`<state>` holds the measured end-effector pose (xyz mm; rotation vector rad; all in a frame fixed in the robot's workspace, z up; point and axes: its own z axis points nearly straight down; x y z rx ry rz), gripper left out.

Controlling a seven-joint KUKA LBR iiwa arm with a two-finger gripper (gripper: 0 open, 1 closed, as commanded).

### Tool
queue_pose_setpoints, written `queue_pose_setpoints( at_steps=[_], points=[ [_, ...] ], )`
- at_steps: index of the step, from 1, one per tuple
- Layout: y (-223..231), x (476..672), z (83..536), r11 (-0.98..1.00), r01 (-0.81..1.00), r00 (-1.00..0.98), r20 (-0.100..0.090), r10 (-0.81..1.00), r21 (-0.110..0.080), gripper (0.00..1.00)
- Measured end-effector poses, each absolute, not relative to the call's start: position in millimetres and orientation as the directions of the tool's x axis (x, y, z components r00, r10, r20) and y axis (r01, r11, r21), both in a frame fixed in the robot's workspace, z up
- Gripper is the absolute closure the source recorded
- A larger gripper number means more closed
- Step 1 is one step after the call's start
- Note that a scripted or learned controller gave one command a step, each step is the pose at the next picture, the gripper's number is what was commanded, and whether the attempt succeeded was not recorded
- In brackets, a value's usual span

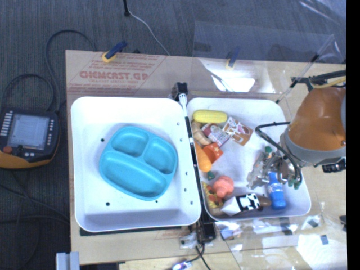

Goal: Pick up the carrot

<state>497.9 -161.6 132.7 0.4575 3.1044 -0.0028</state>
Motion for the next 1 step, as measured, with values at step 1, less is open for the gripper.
queue_pose_setpoints(
  at_steps=[1],
  points=[
    [-94.2,487.6,335.4,0.962,0.271,-0.962,-0.017,0.271,0.002,1.0]
  ],
)
